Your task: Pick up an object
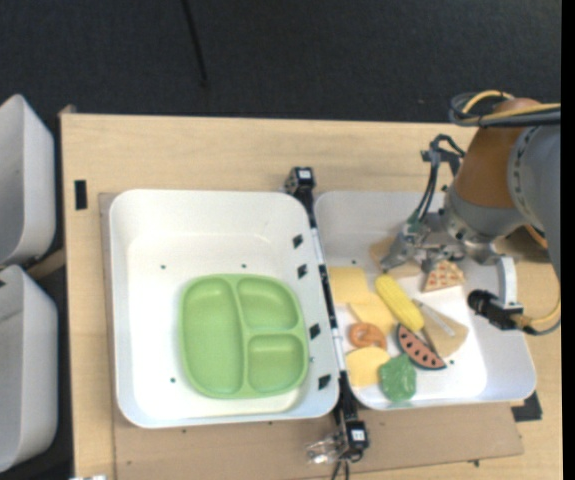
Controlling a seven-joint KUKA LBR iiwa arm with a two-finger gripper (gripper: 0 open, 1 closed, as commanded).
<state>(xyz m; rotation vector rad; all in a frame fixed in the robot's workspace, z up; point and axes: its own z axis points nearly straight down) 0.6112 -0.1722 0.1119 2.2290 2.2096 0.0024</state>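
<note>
In the right bin (507, 368), just below the gripper (422, 248), lies a heap of toy food: a pizza slice (443, 275) nearly under the tool, a corn cob (400, 302) a little further down, and beyond it a watermelon slice (419, 347), a pretzel (368, 335) and a green lump (398, 379). These look like light, stiff, smooth plastic, apt to slip; the corn seems best taken across its narrow middle. The arm (512, 173) reaches in from the right, wrist bent down over the bin's upper part, tool low above the floor. Whether it is spread or closed I cannot tell; nothing shows in its grasp. The left bin (147, 238) holds a green tray (242, 335), far off to the gripper's side.
</note>
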